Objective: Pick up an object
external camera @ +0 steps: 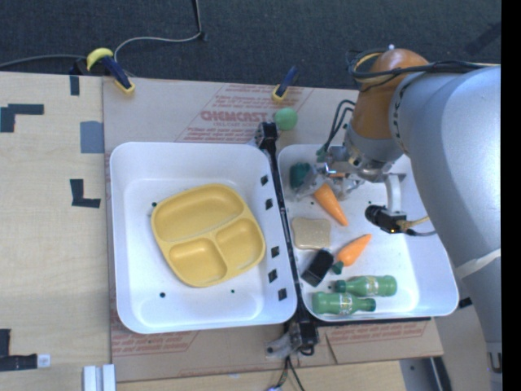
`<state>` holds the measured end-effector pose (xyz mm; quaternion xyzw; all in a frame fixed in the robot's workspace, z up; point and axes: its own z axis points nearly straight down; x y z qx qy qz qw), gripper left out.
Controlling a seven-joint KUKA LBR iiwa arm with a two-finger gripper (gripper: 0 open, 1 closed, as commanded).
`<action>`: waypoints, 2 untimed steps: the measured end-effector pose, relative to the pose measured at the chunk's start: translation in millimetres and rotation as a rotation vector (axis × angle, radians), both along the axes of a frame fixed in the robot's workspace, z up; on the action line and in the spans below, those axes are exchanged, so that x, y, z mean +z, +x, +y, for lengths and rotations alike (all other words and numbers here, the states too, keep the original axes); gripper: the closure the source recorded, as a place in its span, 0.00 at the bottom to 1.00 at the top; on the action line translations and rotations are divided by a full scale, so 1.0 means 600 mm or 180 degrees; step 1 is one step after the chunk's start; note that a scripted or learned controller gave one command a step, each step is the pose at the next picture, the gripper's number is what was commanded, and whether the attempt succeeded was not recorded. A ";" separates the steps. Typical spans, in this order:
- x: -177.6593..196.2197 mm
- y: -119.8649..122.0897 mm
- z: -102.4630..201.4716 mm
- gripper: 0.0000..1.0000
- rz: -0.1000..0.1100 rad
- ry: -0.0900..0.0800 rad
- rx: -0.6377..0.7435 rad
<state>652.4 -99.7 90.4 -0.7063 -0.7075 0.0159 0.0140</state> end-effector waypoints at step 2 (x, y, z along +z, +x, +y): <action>0.022 0.008 -0.008 1.00 0.0036 0.0022 0.0016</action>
